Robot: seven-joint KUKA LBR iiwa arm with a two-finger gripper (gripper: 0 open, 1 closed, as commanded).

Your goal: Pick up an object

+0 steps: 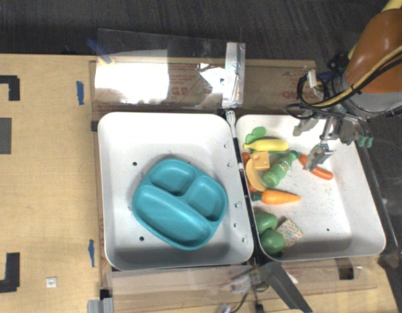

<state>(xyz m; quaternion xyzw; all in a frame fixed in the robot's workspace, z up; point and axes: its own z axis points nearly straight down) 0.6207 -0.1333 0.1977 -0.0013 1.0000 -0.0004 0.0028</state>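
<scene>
1. Two white bins sit side by side on the bench: the left bin (116, 135) carries a teal divided plate (180, 202) with three compartments, lying at a slant in the middle.
2. Over to the right bin (357, 220), and this is where the toy food is piled, mostly along its left wall.
3. At the top of the pile there is a green piece (256, 135), with a yellow banana (269, 146) just below it.
4. A green bottle (279, 168) lies tilted beneath the banana; its label is too small to read.
5. An orange carrot (279, 198) lies across the bin floor, below the bottle.
6. Down near the front corner sit two green vegetables (269, 233) and, just beside them, a small speckled box (290, 231); any print on it cannot be made out.
7. The gripper (316, 158) hangs low in the right bin, arm reaching in from the right, orange band up top.
8. Its tips are right at a small orange-red piece (322, 172); whether it has closed on anything, I cannot tell.
9. Behind the bins, a clear plastic sheet (165, 70) glares; faint reddish print on the board beneath it is unreadable.
</scene>
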